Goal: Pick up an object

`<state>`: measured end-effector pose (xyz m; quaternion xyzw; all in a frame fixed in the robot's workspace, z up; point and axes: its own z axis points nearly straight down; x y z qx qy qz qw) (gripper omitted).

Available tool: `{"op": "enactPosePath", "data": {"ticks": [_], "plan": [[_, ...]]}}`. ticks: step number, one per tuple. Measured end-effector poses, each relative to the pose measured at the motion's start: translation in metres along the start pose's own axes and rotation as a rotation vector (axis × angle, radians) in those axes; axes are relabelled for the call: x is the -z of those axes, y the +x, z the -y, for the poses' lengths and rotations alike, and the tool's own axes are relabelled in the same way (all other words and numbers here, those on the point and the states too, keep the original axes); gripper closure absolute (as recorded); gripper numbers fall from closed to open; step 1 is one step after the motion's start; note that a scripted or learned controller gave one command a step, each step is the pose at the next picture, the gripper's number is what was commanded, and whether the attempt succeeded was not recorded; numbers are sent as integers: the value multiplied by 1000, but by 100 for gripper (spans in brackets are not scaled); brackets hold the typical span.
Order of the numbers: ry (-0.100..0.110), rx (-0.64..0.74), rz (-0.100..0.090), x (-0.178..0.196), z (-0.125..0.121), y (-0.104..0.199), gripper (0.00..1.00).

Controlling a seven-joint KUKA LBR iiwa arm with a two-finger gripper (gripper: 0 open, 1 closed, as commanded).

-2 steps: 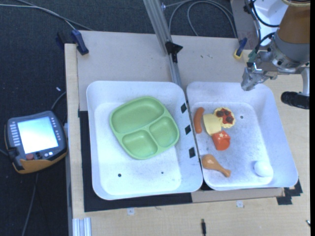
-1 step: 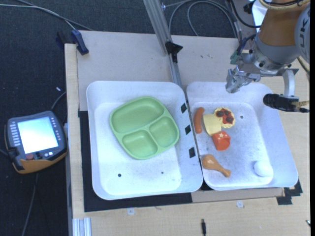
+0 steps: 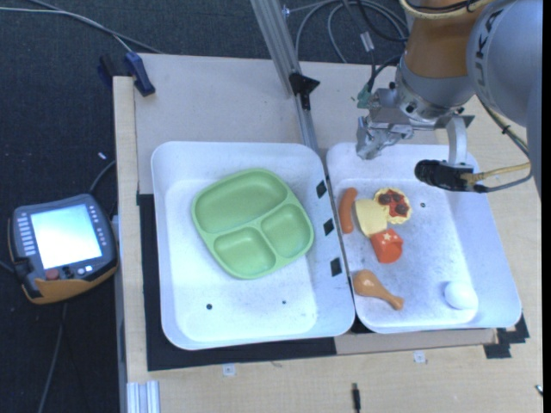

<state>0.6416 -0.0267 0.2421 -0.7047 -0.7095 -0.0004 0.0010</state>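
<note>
Drumstick (image 3: 377, 288), egg (image 3: 460, 295), tomato (image 3: 387, 246) lie below the pincer (image 3: 372, 144), whose grip I cannot tell.

There are no words, numbers or signs that can be read. The small screen (image 3: 58, 237) on the hand-held box at the left just glows white, and any marks on it are too blurry to make out.

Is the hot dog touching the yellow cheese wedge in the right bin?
Apart. The camera view shows a strip of white bin floor between the hot dog and the cheese wedge.
</note>
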Motion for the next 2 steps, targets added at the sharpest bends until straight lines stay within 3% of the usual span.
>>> {"op": "enactPosePath", "data": {"ticks": [2], "plan": [[-4, -1, 0, -16, -17, 96, 100]]}}
